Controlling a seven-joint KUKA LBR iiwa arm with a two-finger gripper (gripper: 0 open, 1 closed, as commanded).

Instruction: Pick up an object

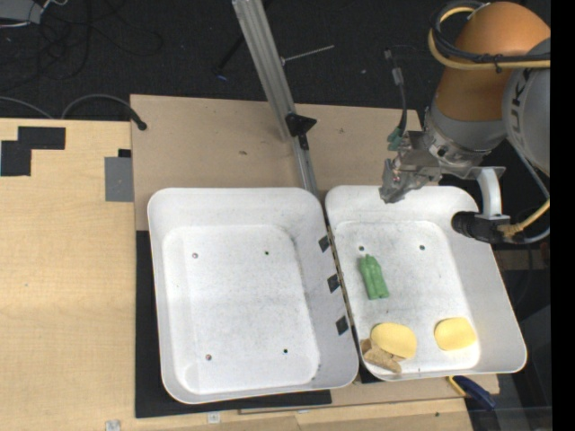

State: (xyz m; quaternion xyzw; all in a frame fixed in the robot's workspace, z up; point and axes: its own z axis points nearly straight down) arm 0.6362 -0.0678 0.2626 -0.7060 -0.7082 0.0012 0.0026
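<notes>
Approach step, nothing grasped yet. End effector (396, 185) hovers over the right bin's (503, 326) far rim; can't tell its opening. Green block (374, 277) lies mid-bin, two yellow pieces (393, 339) near front. Next: reach forward, descend onto one.

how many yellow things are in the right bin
2: one yellow lump near the front edge, touching a tan scrap; the other to its right, apart.

The gripper (396, 187) hangs over the right bin (490, 344) at its 12 o'clock rim. Inside, a green block (374, 277) lies near centre; toward 6 o'clock sit two yellow pieces (394, 339) (455, 333) and a tan scrap (384, 359). At 9 o'clock stands the left bin (171, 241)
</notes>
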